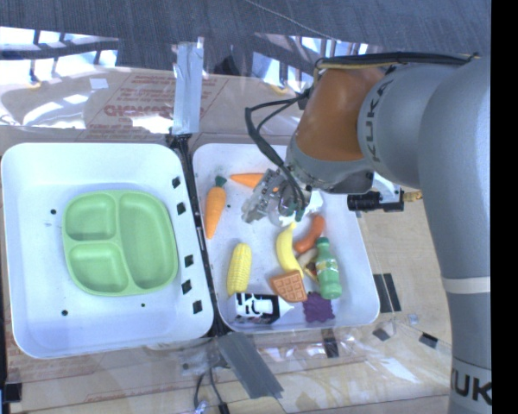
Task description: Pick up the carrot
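Hanging over the right shallow white bin (356, 257), near its upper middle: the metal two-finger gripper (274, 202) of the grey arm with the orange band (345, 115). Cannot tell how far the jaws stand apart; nothing seen between them. Just left of the jaws, lying lengthwise, apart from them: the orange toy carrot with green top (214, 209). Just above them, a second orange carrot-like piece (247, 179). Below and left, a yellow plastic corn cob (239, 268). Just below, a yellow banana (284, 248); below and right, a green plastic bottle (328, 270). Far left, in the other white bin (26, 231), a green divided plate (119, 242).
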`<state>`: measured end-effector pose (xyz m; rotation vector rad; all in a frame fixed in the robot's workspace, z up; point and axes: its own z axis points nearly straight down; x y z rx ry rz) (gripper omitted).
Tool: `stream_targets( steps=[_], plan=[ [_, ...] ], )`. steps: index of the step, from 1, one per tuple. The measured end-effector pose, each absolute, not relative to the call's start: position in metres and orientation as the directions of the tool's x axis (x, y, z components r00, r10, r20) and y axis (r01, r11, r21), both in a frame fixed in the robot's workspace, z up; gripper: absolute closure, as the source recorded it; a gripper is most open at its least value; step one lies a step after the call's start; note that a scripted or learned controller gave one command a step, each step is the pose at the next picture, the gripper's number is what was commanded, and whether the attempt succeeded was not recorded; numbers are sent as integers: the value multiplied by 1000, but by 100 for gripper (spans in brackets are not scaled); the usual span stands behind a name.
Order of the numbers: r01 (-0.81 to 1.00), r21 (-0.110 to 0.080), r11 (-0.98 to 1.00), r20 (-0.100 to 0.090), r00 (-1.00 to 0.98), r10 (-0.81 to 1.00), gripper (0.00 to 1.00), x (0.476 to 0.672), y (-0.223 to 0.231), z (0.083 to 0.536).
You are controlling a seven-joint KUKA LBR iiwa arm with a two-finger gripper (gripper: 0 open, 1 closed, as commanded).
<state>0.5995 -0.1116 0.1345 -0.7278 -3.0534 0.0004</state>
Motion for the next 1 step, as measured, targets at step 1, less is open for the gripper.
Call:
stream_targets(
  steps=[1],
  plan=[
    [676, 0, 737, 1, -737, 676, 100, 591, -21, 191]
  ],
)
